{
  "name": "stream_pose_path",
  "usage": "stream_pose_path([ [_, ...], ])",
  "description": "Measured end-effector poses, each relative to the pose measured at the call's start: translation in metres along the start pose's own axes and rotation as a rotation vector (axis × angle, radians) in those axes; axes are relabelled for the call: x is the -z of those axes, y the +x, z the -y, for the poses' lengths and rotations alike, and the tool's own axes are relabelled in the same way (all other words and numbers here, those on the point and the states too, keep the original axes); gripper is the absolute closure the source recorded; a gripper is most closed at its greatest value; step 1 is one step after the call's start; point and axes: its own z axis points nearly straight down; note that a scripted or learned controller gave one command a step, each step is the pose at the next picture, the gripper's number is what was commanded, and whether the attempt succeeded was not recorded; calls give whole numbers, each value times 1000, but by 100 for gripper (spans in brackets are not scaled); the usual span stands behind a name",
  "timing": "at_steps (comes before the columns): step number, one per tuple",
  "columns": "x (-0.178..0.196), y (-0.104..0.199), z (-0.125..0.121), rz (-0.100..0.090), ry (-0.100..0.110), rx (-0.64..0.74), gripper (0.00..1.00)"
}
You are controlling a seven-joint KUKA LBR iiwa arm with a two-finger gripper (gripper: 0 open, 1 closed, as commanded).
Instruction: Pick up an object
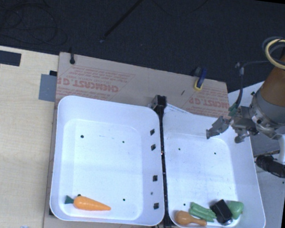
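Your pincer (pixel 228 130) sits at the right of the frame, over the upper right corner of the right bin (pixel 252 176). Its two dark fingers (pixel 216 128) are spread apart, one angled toward the left and one toward the lower right, and you can see nothing between them. Above it, the grey wrist and the orange band of the arm (pixel 282 83) rise toward the upper right corner, with a yellow cable looped at the top.

Look down to the lower right of that same bin and you find a cluster of things well apart from the pincer: a tan pear (pixel 190 219) lying on its side, a green pod (pixel 202 211) just beside it, a black block (pixel 222 211) tilted against the pod, and a green piece (pixel 235 207) touching the block on its right.

Moving left across the black divider (pixel 159 155), the left bin (pixel 63 152) holds a carrot (pixel 90 204) in its lower left corner, orange with a dark green tip pointing left.

Both bins rest on a cardboard sheet (pixel 110 82) printed with red lettering, held by a blue-and-yellow clamp (pixel 200 79) at its upper edge. The pale wood tabletop (pixel 6 144) fills the left of the frame.
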Motion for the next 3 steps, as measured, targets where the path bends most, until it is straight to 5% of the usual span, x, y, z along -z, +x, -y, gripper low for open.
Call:
stream_pose_path([
  [1,-153,54,-15,-3,8,4,0],
  [2,-136,49,-16,0,3,-3,100],
  [3,-47,154,39,-4,-2,9,100],
])
